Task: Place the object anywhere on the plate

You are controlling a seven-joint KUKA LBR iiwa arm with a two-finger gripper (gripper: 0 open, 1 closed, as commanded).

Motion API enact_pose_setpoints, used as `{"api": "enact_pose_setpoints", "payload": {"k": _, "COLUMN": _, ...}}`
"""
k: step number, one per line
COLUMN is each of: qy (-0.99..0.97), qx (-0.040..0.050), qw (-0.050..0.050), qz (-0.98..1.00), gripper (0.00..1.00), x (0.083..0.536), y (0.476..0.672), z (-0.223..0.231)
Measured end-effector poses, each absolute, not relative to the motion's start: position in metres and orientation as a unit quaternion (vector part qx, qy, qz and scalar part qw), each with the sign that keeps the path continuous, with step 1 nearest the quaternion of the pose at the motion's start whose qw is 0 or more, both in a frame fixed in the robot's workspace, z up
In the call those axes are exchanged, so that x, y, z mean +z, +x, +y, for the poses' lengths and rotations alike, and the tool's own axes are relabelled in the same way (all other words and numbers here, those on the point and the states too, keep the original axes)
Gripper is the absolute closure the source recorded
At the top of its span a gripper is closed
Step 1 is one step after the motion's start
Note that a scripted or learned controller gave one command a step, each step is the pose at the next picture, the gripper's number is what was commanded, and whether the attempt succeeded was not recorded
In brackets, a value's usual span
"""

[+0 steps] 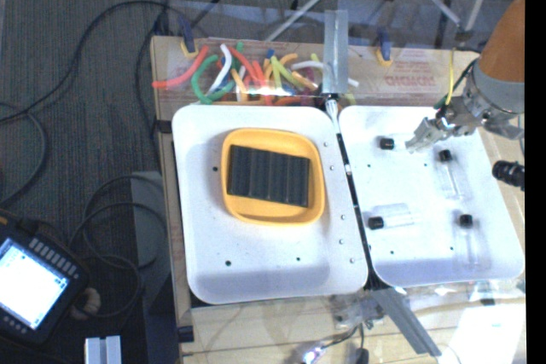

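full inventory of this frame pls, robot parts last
white bins: 2, white, side by side on the bench
plate: 1, yellow-orange with a dark ribbed centre, in the left bin
clear blocks: 2 or 3, see-through and hard to tell, in the right bin
small black knobs: 4, black, spread over the right bin's floor
coloured tubes: a tangle, orange, green, white, yellow, behind the left bin
tablet: 1, lit screen, on the floor at lower left
cables: several, black, on the floor
arm: 1, grey with orange band, at right
gripper: 1, over the right bin's far edge
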State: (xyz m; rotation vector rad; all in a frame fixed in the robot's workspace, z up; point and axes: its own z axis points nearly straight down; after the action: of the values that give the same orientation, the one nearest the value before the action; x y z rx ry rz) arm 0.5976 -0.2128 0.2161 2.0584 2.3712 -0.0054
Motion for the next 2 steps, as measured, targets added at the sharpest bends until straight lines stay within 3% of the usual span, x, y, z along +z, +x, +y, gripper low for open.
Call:
{"api": "enact_pose_setpoints", "payload": {"k": 1, "qy": 0.618, "qx": -0.0004, "qw": -0.001, "qz": 0.786, "gripper": 1.0, "x": 0.184, "y": 0.563, "z": -0.144}}
{"api": "enact_pose_setpoints", "payload": {"k": 2, "qy": 0.525, "qx": -0.0003, "qw": -0.002, "qz": 0.851, "gripper": 1.0, "x": 0.183, "y": 0.502, "z": -0.042}}
